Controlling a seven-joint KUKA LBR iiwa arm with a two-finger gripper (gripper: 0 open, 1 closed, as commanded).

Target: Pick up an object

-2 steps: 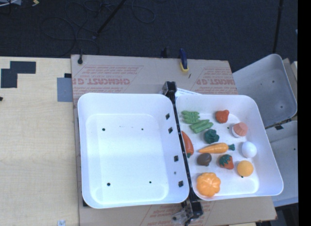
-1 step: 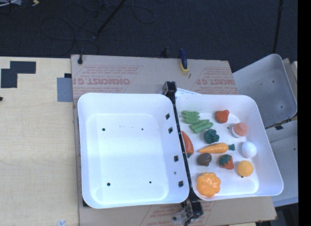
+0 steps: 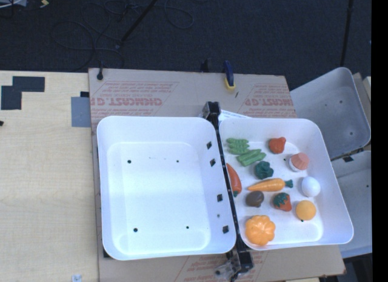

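Around the orange carrot (image 3: 267, 184) in the white right bin (image 3: 330, 153): green pods (image 3: 245, 152) above, yellow-orange pumpkin (image 3: 259, 230) below, white egg (image 3: 310, 186) right, brown lump (image 3: 254, 199) below-left.

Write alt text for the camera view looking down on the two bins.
Two shallow white bins sit side by side on a bench; the right bin holds toy foods, including a carrot, an orange pumpkin, a white egg, green pea pods and broccoli. The left bin adjoins it.
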